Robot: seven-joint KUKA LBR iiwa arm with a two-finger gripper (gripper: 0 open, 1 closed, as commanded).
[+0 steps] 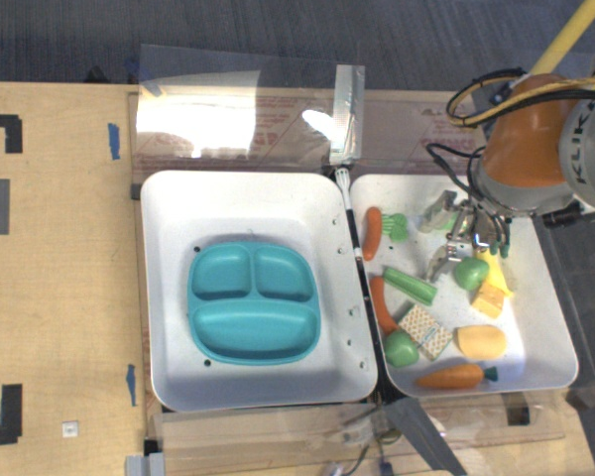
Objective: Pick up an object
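Right bin (pixel 547 317): round green fruit (pixel 470 273).

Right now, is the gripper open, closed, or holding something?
Gripper: cannot be told; it is low in the right bin, among the toy food.

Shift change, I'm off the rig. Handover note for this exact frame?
Gripper: low in the right bin, among the toy food; fingers not readable, no grasp visible.
Nearest it: green round piece and yellow wedge. Also there: green stick, carrots, checkered block, yellow-orange lump.
Left bin: teal divided plate.
Done: approach. Left: grasp and lift an object.
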